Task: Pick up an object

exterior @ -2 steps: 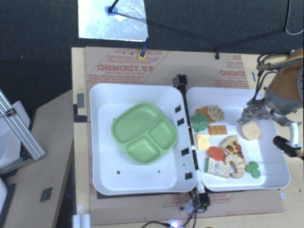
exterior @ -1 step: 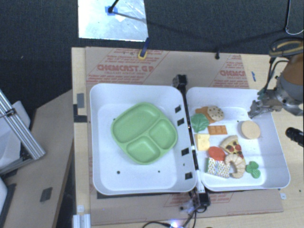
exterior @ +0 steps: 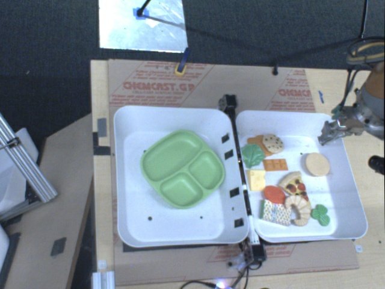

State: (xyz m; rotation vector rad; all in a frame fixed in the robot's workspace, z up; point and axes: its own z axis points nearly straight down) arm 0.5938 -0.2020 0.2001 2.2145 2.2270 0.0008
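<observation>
You are at the approach step: nothing is picked yet. The gripper (exterior: 329, 132) hangs over the right bin's (exterior: 355, 221) far right rim, and you cannot tell its opening; it holds nothing visible. Toy foods cluster mid-bin; the round cracker (exterior: 316, 164) lies nearest. Next, descend onto one piece.

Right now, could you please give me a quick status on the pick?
Gripper at right bin's far right rim, holding nothing. Toy food piled in right bin, untouched. Green tray in left bin.
</observation>
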